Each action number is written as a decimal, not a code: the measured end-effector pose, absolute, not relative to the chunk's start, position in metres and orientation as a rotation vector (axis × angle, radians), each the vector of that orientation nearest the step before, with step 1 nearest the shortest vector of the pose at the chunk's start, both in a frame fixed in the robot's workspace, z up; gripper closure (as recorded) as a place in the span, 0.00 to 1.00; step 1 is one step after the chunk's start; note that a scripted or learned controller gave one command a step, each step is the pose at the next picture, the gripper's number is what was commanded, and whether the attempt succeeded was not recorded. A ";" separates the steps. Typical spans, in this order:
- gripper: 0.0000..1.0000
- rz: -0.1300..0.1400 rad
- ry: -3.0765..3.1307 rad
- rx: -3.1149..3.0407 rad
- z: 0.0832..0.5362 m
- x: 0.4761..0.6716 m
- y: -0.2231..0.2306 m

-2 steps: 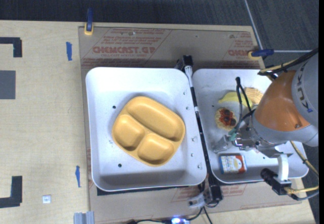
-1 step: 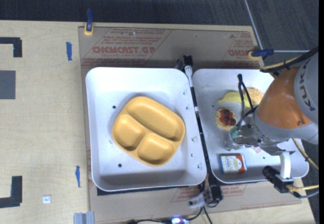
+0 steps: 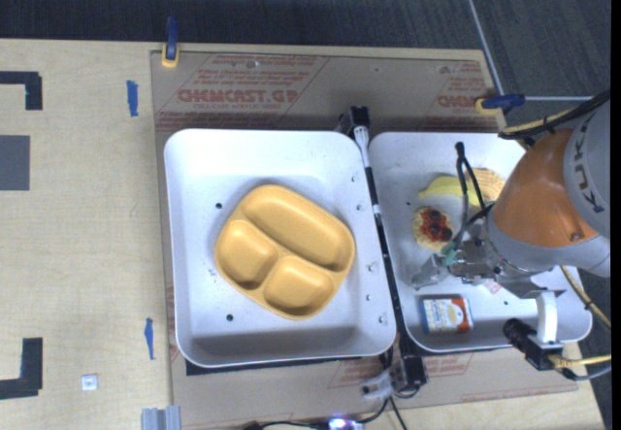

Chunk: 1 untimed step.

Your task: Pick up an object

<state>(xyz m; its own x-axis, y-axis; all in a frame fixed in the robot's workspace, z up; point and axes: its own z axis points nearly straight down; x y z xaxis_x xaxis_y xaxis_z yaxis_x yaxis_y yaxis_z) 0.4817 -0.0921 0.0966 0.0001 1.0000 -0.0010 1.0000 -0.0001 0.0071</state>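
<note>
Nearest the camera, a small orange carton point(image 3: 446, 314) lies in the right bin point(image 3: 388, 224), just beside the lowered hand point(image 3: 464, 261), whose grip I cannot tell; crowded yellow fruit point(image 3: 441, 189) and round toy point(image 3: 433, 223) risk a glancing miss.

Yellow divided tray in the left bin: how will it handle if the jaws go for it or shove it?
The yellow divided tray looks like stiff moulded plastic, so it probably won't flop. Its glossy, rounded humps suggest it lies upside down, so the jaws may slip off; the rim seems the likelier hold. Broad and flat in the left bin, it should slide when pushed, not tip.
</note>
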 end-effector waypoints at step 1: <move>1.00 0.010 2.216 2.214 0.107 0.483 -0.092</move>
